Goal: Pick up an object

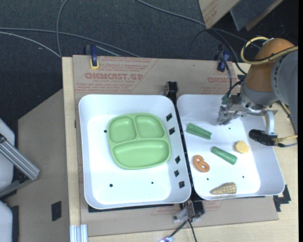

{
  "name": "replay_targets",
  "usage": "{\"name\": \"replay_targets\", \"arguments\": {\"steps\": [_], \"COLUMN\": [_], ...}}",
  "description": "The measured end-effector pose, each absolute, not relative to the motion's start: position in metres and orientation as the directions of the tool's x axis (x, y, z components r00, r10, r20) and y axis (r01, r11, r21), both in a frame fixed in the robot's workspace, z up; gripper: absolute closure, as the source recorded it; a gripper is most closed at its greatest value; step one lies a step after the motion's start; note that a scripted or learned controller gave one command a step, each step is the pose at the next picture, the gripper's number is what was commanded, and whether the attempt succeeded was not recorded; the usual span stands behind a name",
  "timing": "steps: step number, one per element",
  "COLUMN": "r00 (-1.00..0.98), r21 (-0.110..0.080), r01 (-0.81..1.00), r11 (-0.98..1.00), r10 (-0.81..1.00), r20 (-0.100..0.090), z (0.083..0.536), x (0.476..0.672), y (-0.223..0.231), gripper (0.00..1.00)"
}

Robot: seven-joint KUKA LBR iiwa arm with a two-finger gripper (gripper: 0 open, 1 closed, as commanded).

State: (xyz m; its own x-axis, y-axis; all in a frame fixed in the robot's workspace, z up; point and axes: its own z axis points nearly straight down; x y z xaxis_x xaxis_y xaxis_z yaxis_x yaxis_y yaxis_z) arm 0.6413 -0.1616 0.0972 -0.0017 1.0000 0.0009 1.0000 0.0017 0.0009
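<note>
The hand [226, 116] hangs low over the right bin [270, 186], toward its 12 o'clock rim (open or closed, I cannot tell). Bare floor lies around it, with a green cylinder [199, 131] just at its 7 o'clock.

A dark carpeted floor [142, 33] lies around the surface [132, 71], which is a brown board printed with red lettering. Thin cables [57, 33] trail across the floor. A cardboard box [215, 9] sits at the top, and a metal rail [16, 156] at the left.

Glossy white plastic bins [94, 142], matt green plastic divided plate [138, 141], rough brown cardboard underlay [118, 73].
</note>
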Motion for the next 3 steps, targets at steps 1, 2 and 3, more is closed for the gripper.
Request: {"name": "replay_targets", "arguments": {"steps": [1,2,3], "r00": [-0.002,-0.001,-0.001], "r21": [0.007,0.009,0.008], "r01": [1.0,1.0,1.0], "r11": [0.002,0.001,0.001], "r10": [1.0,1.0,1.0], "r20": [-0.001,-0.002,-0.002], "z": [0.161,0.222,0.277], "x": [0.646,0.655,0.656], "y": [-0.156,-0.161,-0.161], "gripper": [1.0,1.0,1.0]}}
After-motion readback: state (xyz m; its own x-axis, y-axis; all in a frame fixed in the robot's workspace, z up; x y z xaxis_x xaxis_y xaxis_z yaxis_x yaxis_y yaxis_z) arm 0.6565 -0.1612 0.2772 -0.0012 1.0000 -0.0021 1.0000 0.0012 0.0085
